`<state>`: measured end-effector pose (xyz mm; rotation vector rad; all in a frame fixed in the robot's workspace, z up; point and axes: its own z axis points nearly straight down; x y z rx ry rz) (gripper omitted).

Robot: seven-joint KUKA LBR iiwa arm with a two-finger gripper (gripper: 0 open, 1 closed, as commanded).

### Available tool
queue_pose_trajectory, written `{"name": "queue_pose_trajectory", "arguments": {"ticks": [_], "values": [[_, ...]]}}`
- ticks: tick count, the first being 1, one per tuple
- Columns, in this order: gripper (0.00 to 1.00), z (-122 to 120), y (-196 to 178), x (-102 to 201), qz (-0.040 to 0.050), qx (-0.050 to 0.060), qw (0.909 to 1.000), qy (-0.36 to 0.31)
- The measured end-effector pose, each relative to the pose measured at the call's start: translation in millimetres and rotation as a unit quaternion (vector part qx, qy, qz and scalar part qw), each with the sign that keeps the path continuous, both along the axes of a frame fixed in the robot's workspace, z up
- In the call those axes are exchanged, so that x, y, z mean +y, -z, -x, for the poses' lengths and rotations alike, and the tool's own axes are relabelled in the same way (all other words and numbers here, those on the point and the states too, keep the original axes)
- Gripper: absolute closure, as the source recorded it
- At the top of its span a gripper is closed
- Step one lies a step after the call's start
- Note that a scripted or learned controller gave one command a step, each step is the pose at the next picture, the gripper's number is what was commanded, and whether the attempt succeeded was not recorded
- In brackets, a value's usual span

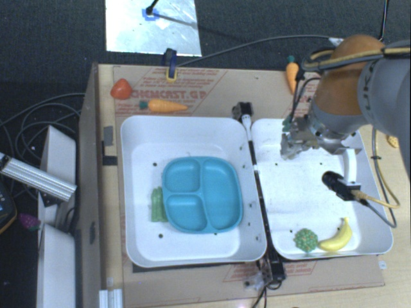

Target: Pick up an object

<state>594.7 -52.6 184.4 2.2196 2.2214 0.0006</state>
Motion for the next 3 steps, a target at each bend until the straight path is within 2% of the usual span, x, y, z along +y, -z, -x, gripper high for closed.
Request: {"name": "queue_pose_trajectory", "arguments": {"ticks": [2, 3], "values": [[1.00, -1.8, -21.4, 0.7, -0.0004, -0.002, 1.0000, -0.002], [1.00, -5.9, 0.3, 22.4, -0.0005, 0.000, 1.0000, -0.001]]}}
